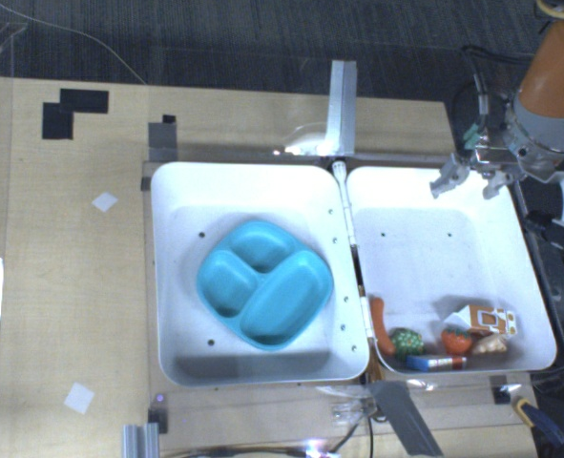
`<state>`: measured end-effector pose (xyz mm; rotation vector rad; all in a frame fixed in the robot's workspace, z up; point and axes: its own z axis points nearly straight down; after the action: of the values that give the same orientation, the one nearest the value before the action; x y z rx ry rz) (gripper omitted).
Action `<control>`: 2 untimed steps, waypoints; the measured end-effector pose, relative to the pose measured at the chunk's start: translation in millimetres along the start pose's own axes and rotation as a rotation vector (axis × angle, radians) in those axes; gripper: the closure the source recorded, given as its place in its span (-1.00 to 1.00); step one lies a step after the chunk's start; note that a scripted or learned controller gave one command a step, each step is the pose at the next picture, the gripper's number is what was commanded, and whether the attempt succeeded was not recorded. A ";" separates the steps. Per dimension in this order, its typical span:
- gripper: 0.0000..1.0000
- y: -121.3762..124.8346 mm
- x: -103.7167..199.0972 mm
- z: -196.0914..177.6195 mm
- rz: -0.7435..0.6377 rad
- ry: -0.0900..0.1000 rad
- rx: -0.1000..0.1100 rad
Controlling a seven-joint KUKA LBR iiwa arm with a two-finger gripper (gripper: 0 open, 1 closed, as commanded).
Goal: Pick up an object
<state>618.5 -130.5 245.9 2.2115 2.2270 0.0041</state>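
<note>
**Small toys far from the hand**

White bins are seen side by side on the desk. The hand (pixel 467 176) is held open over the far edge of the right bin (pixel 425 256), with nothing between its two fingers. The small toys (pixel 444 337) are piled at the near edge of the same bin, well apart from the hand. They lie straight toward the front from it. A blue tray (pixel 262 282) is seen in the left bin (pixel 181 256).

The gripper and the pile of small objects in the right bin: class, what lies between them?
Only bare white bin floor. The gripper hangs open over the right bin's far edge; the pile sits at its near edge.
</note>
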 end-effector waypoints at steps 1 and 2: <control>-1.00 -94.1 5.4 121.8 -0.074 0.001 0.002; -1.00 -109.1 27.3 155.6 -0.069 -0.003 -0.010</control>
<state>509.9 -104.1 89.8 2.1275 2.2952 0.0118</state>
